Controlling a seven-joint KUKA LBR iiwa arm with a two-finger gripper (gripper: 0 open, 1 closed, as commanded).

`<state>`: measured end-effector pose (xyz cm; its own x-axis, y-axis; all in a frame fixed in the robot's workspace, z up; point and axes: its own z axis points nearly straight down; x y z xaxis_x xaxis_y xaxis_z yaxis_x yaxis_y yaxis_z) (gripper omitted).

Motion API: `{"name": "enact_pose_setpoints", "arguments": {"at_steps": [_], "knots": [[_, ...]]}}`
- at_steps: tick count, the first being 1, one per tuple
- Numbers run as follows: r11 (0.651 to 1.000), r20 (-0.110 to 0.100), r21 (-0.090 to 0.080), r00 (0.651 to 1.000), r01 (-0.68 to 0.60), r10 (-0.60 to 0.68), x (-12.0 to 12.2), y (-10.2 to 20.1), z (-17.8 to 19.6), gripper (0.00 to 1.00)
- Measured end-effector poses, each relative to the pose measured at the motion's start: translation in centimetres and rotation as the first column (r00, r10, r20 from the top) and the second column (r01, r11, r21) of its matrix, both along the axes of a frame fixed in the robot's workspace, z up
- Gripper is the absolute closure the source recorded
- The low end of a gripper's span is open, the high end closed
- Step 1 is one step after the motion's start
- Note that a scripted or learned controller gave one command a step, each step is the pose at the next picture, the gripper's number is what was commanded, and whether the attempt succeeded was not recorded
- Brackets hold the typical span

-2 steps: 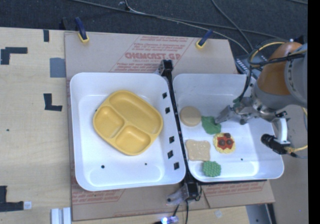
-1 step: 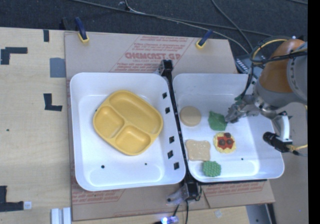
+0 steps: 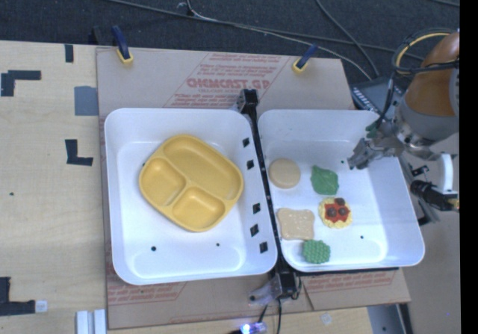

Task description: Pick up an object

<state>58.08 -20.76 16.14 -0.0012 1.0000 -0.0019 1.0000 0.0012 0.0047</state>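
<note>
You're at the approach stage: the gripper (image 3: 361,158) hangs over the right bin (image 3: 373,250) near its right wall with nothing between its fingers, though whether they're spread or pinched I can't tell from this angle. The closest pick looks like the dark green piece (image 3: 324,180), lying just down and to the left of the gripper, with the round beige cookie (image 3: 284,173) beyond it. Your next move calls for shifting left over one piece and dropping straight down.

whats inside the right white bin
Five toy foods lie in the right white bin: round beige cookie, dark green leafy piece, tan toast slice, small yellow pizza, bumpy green piece. The pincer covers some floor.
</note>
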Motion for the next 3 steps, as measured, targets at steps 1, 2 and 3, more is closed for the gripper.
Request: {"name": "enact_pose_setpoints", "arguments": {"at_steps": [1, 2, 3], "knots": [[1.000, 0.000, 0.000, 1.000, 0.000, 0.000, 0.1, 0.0, 5.3, 1.00], [1.000, -0.006, 0.002, 1.000, -0.003, 0.003, 0.0, 5.2, 4.4, 1.00], [1.000, -0.004, 0.003, 1.000, -0.006, 0.006, -0.3, 10.8, 5.8, 1.00]]}}
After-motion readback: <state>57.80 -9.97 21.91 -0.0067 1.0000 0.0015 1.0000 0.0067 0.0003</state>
